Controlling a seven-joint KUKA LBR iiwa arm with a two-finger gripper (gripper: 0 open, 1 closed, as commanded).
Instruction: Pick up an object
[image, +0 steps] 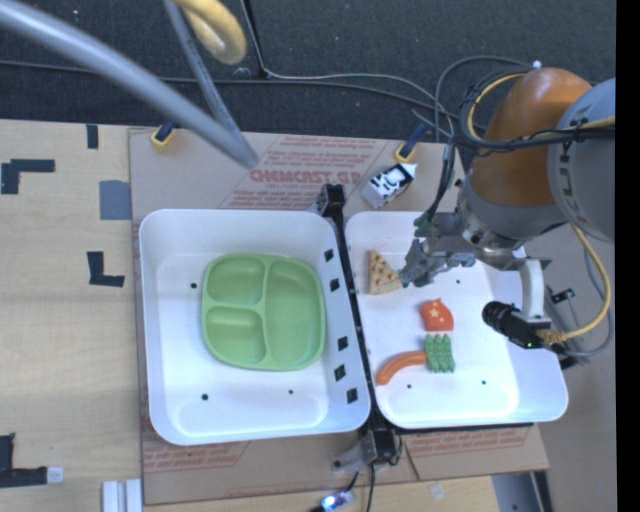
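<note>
At the left of the frame the left bin (160, 330), shallow glossy white plastic with rounded corners, carries a pale green divided plate (264, 311), matte and smooth, with three sunken compartments; none of that concerns me now. Across the black clips along the seam, the right bin (530, 395) holds my choices: a tan pizza-slice toy (381, 271), a flat wedge with speckled top, lies in its upper left part; lower down are a curved orange piece like a sausage or carrot (398, 365), a knobbly green block (438, 353) and a small red tomato-like lump (436, 316). My claw (418, 262) hangs just right of the wedge, near its edge, and I judge I am in the approach, with nothing gripped yet; whether its tips stand apart or together I cannot tell from this slant. Next I must centre over the wedge, come down to the bin floor and close across its thin sides, which could easily slip out.
</note>
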